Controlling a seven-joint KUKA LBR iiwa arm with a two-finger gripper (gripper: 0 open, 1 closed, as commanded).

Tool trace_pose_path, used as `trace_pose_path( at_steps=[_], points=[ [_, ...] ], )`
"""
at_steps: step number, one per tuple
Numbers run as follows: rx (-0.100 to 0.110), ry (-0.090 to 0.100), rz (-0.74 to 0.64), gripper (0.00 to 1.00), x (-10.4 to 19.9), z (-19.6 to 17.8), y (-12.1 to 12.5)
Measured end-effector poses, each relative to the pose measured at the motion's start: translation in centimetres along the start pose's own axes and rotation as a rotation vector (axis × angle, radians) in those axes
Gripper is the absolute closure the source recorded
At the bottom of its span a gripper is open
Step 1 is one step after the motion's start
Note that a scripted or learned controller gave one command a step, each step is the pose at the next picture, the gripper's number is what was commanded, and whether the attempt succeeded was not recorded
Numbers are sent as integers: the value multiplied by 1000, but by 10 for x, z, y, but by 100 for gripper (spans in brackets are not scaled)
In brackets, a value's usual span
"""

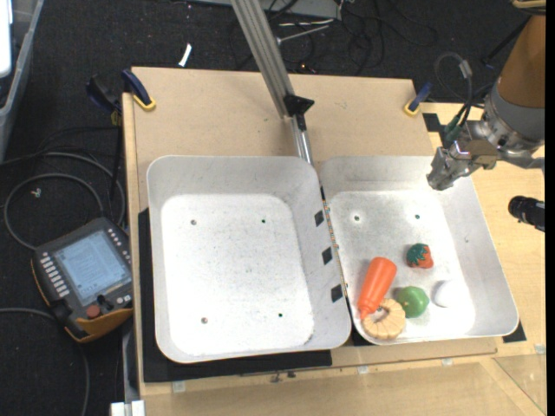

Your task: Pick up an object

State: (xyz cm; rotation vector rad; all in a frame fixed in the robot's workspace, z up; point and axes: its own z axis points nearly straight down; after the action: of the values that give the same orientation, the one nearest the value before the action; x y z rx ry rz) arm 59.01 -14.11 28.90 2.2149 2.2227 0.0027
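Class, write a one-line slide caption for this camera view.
Arm's tool poised over the right bin's far corner; toy carrot, strawberry and other small items lie at its near end.

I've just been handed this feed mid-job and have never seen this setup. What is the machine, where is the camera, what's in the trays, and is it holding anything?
You are looking through one fixed camera above a wooden bench, angled down. The machine is a robot arm coming in from the picture's right. Its gripper hangs over the far right corner of the right bin; nothing shows between its fingers, so it holds nothing. Two shallow white bins sit side by side. All the toys lie at the near end of the right bin: an orange carrot, a tan round piece touching its lower end, a green ball, a red strawberry with a green top, and a small white object. The left bin sits beside it. On the floor at left lies a handheld control pad.
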Motion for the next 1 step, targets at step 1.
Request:
trace_pose_path(
  at_steps=[1],
  points=[
    [5, 3, -4, 100, 53, 19, 7]
  ],
)
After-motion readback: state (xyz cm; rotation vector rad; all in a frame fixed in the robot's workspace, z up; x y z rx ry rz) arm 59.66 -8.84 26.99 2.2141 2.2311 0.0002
